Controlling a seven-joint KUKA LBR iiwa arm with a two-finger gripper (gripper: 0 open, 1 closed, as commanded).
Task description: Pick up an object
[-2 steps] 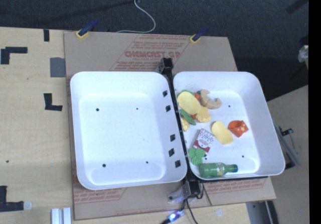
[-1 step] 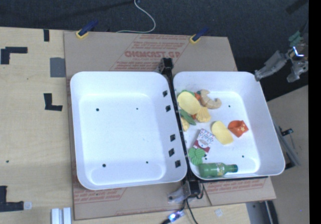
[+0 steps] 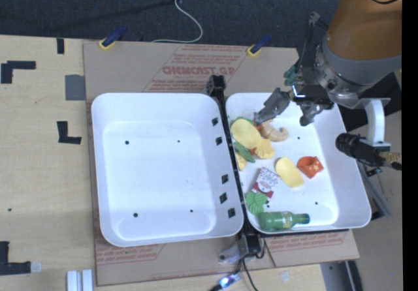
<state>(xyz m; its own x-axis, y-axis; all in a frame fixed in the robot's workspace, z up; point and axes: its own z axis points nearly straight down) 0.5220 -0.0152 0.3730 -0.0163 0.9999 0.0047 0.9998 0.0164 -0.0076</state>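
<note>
**Gripper poised apart over the cluttered right-hand bin**

Seen from the fixed overhead camera, two shallow white plastic bins sit side by side on a brown cardboard sheet printed with red lettering. The left white bin shows just its bare floor with a few small dark dots. The right white bin carries all the objects.

Near that bin's upper left lies a rounded yellow plastic piece, with a green strip along its lower edge and a paler yellow lumpy item touching it on the right. Just above and to the right rests a small tan and brown object. Toward the middle lies a small white packet with red print, beside a pale yellow rounded block. A red, pepper-shaped toy sits just right of that block. Along the near wall a green bottle with a yellow cap lies on its side, with a green leaf-shaped piece at its left.

The grey arm with its orange band reaches in from the right. Its two-finger gripper hangs over the upper part of the right bin, fingers spread apart with nothing between them; the left finger points down toward the tan object, close above it
</note>
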